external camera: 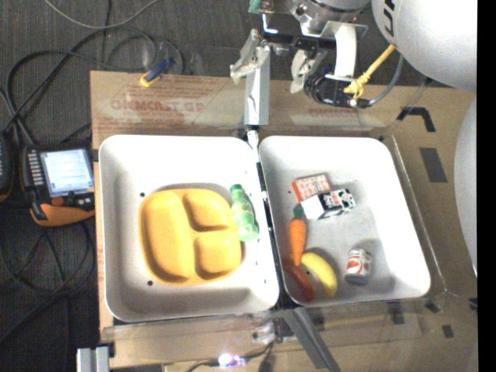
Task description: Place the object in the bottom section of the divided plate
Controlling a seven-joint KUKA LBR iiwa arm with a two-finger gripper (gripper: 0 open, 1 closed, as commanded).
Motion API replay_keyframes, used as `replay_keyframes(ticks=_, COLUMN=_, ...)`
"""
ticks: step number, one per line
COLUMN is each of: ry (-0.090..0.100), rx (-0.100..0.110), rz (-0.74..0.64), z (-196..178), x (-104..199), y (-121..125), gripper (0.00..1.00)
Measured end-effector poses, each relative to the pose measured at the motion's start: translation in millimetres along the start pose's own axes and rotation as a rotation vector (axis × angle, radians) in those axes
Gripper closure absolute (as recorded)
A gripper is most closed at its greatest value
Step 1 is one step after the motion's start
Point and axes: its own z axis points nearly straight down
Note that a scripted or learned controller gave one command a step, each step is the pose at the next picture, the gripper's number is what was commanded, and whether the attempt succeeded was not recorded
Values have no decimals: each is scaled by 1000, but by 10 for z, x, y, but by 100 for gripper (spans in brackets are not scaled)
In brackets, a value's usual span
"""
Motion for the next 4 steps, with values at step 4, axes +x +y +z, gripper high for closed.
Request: replay_keyframes(ticks=4, ry=1, rx=-1, rz=-642, z=610, x=406, y=-92, gripper=0)
